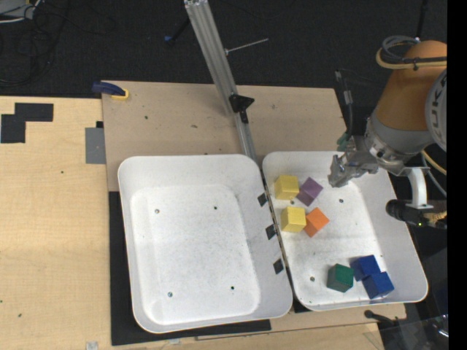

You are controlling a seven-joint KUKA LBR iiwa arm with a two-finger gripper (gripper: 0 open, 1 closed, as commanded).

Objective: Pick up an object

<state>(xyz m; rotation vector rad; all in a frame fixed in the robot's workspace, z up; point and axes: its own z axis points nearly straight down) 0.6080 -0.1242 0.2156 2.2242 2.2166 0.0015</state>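
The right bin (387,232) holds several small blocks. A yellow block (286,187) and a purple block (309,191) sit near its back left. A second yellow block (293,219) touches an orange block (316,222) just in front of them. A green block (339,277) and two blue blocks (371,275) lie near the front. My gripper (340,175) hangs over the back of the right bin, to the right of the purple block and apart from it. Nothing shows between its fingers.
The left bin (193,239) lies beside the right one, with black clips (268,232) along the shared rim. A slanted aluminium rail (219,64) rises behind the bins. The wooden bench extends to the left.
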